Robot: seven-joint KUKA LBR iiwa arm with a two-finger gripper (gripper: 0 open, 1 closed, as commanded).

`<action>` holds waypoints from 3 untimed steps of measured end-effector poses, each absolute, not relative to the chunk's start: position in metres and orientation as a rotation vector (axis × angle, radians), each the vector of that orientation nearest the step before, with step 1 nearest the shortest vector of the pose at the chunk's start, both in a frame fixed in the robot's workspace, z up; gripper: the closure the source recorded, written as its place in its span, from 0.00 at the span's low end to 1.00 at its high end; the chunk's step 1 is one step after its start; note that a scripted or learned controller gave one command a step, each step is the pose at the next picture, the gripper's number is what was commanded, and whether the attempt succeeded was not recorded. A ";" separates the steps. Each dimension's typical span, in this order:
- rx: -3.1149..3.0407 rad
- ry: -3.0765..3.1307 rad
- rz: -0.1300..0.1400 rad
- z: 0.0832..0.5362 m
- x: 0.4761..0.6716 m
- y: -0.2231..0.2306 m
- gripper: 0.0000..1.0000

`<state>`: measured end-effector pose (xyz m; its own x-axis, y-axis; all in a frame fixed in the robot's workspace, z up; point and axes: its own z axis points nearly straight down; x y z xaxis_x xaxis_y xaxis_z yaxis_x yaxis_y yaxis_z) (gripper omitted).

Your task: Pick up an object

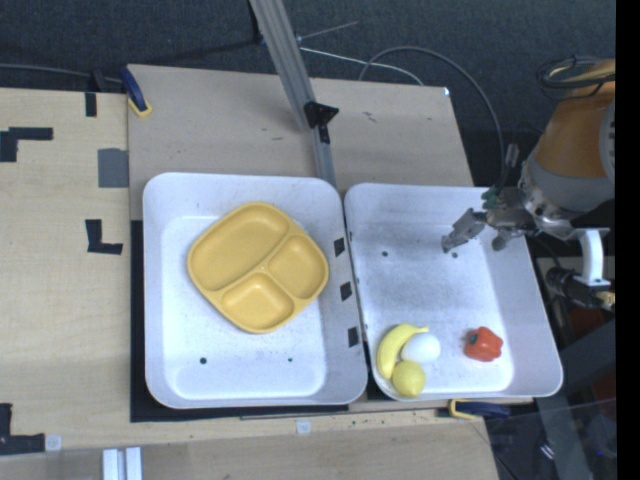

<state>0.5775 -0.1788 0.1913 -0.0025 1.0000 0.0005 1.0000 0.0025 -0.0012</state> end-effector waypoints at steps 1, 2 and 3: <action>-2.218 -2.223 0.001 0.191 0.577 -0.179 0.00; -2.217 -2.221 0.007 0.146 0.582 -0.180 0.00; -2.215 -2.220 0.008 0.091 0.580 -0.179 0.00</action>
<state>0.5804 -0.1790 0.0912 -0.0019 1.0000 0.0005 1.0000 0.0019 -0.0073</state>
